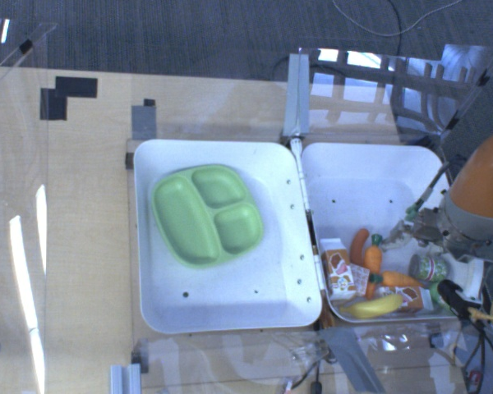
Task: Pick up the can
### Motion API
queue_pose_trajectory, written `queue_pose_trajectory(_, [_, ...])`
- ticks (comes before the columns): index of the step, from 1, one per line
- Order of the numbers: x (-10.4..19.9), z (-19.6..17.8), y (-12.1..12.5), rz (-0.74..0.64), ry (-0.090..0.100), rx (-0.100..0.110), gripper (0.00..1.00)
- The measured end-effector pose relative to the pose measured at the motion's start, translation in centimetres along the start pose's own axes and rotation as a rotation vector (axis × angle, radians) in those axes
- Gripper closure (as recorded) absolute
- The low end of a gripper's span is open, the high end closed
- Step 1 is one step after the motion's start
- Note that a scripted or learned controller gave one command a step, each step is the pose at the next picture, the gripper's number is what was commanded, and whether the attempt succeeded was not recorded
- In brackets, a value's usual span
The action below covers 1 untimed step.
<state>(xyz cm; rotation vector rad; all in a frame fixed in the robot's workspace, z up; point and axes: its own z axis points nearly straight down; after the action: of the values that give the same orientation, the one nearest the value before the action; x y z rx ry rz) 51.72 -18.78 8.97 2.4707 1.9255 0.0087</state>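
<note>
Can (428, 267) lying on its side, green label, silvery end, right bin (370, 179), claw (427, 235) state unclear

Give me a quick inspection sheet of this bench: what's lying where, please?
Surface: wooden bench with two white bins, left bin and right bin.
Job's things: can in right bin, at its right side.
Clutter: green divided plate in left bin; carton, carrots, banana in right bin.
Claw: claw beside the can; grip unclear.
Cables: black cable on floor.
Surroundings: dark carpet.
</note>
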Motion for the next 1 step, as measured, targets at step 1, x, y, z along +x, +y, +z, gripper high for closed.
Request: queue_pose_trajectory(1, [-0.23, -2.50, 1.02, -0.045, 0.002, 0.008, 0.00])
